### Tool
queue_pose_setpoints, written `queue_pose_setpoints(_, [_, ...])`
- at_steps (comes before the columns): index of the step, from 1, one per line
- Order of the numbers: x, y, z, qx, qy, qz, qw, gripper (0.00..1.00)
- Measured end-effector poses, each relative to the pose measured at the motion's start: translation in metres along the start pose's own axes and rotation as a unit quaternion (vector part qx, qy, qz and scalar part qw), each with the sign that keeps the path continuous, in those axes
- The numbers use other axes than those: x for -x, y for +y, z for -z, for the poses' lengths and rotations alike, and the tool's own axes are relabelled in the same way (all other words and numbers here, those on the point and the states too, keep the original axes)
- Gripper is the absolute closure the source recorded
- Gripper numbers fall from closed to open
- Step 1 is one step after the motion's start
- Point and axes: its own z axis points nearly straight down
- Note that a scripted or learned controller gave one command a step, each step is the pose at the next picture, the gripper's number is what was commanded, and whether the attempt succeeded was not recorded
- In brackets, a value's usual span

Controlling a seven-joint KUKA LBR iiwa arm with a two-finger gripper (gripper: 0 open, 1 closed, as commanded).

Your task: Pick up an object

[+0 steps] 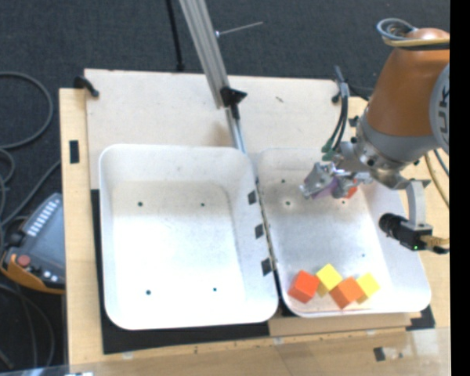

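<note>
Several small blocks lie in a cluster at the near end of the right bin (392,233): an orange-red cube (303,286), a yellow cube (329,276), an orange cube (347,292) and a yellow cube (367,285). My gripper (323,182) hangs over the far half of the same bin, well behind the cluster. A small purple patch (322,192) and a small red patch (346,193) show right at the gripper's tip; whether they are held things or lie on the bin floor is unclear.
The left bin (117,210) stands beside the right one, with a dividing rim between them. A slanted metal rail (207,45) rises behind the bins. Cables and a handheld pendant (35,245) lie left of the bench.
</note>
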Motion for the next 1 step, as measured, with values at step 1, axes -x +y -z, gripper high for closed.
queue_pose_setpoints(1, [-0.0773, -0.0192, -0.0139, -0.003, 0.001, 0.001, 1.0000, 1.00])
